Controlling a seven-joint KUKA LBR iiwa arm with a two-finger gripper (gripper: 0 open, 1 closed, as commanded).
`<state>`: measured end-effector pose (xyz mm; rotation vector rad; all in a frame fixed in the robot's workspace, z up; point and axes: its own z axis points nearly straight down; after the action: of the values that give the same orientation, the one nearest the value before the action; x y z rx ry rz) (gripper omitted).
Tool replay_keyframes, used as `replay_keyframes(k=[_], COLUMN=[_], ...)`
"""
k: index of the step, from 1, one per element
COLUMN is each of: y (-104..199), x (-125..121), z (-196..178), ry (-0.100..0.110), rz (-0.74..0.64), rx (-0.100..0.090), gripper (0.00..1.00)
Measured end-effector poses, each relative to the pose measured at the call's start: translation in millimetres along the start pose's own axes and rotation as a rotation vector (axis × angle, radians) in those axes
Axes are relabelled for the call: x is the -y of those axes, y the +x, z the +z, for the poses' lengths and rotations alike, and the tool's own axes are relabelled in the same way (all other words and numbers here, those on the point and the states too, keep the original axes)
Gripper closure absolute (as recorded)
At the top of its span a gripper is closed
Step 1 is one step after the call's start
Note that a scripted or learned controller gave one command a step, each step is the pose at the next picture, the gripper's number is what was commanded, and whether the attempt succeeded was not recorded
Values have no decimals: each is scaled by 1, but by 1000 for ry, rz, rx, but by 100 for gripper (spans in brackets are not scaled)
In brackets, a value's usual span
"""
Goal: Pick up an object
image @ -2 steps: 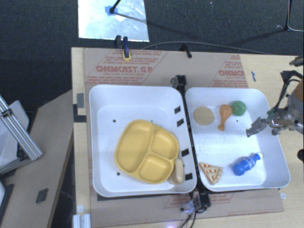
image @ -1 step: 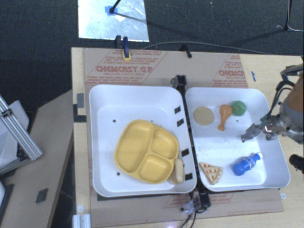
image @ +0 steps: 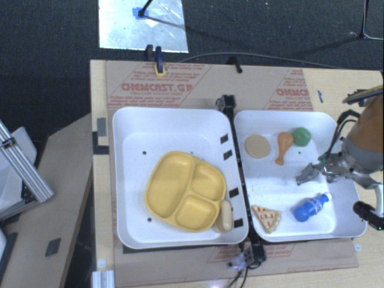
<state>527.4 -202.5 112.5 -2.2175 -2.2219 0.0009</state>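
Reaching in from the right, the claw hangs empty over the right bin, fingers parted.

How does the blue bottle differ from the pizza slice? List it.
Colour: the blue bottle is solid blue with a white cap; the pizza slice is tan with red spots.
Shape: the bottle is rounded and long; the slice is a flat wedge.
Shared: both lie in the right bin, near its front edge.

Bench: 2 white bins side-by-side, touching.
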Motion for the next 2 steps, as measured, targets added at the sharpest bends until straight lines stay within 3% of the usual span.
replay_keyframes(k=[1,2], y=[0,0], x=[0,-2], z=[29,17], ry=[-1,-6], rz=[0,0], rx=[0,3], gripper=[0,100])
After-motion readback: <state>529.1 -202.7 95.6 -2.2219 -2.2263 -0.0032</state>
